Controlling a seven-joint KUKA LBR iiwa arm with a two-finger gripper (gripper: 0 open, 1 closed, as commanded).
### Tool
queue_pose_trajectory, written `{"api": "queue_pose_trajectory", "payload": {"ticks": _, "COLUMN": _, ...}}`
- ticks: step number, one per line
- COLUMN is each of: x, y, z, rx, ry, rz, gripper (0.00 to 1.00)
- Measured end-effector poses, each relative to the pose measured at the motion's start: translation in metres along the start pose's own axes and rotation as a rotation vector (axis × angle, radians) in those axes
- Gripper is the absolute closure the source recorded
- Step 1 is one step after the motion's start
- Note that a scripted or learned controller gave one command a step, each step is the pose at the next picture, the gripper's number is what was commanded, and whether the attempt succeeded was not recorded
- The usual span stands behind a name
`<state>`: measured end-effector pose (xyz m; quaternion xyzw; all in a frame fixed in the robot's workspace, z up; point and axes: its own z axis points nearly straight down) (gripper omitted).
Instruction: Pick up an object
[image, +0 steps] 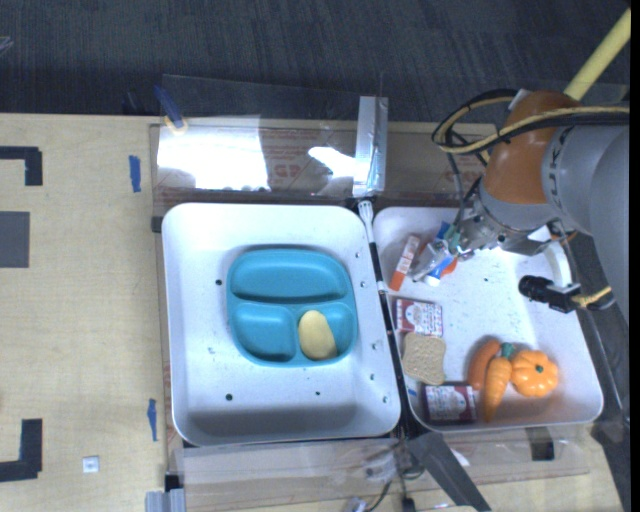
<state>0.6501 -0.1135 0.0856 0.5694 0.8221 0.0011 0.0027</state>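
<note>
- Camera view: my arm (590, 170) reached in from the right, with the orange band (520, 165) above the wrist over the far edge of the right bin (580, 400).
- My end effector (462, 240) sat low over the far-left part of the right bin, just beside a small orange-and-white packet (405, 260) and a red-and-blue item (440, 265). I could not tell how its jaws stood or whether it touched either one.
- Nearer in the same bin lay a red-and-white card (418, 318), a tan cracker (424, 358), a dark can (450, 402) on its side, a carrot (490, 375) and an orange pumpkin (532, 372); carrot and pumpkin touched.
- The left bin (190, 320) held a blue divided tray (285, 300) with a yellow lemon-like object (317, 335) in its near-right compartment.
- Both bins rested on the desk (80, 300).
</note>
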Motion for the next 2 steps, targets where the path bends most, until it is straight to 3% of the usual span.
{"api": "queue_pose_trajectory", "payload": {"ticks": 1, "x": -0.001, "y": 0.002, "z": -0.009, "rx": -0.002, "ry": -0.002, "rz": -0.002, "gripper": 1.0}}
{"api": "queue_pose_trajectory", "payload": {"ticks": 2, "x": 0.058, "y": 0.043, "z": -0.101, "rx": -0.001, "ry": 0.002, "rz": 0.076, "gripper": 1.0}}
